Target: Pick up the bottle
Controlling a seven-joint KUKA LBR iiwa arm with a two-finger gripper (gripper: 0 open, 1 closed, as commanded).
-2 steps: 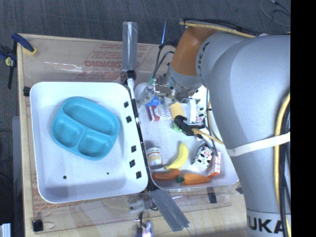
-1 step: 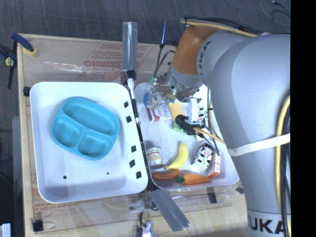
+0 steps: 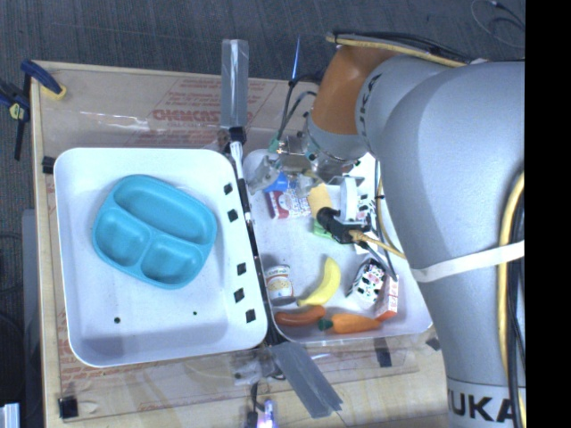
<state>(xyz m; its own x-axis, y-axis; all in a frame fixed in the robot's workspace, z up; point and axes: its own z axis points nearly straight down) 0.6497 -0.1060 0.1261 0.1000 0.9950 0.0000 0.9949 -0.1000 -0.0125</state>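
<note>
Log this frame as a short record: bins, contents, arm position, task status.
left bin: holds a blue divided plate
right bin: cluttered; a banana, a carrot, a small can, a black-and-white carton and a clear bottle at its far left corner
arm: reaches in from the right, wrist low over the far end of the right bin
tool: beside the bottle; finger state cannot be told
task status: bottle not seen held
</note>
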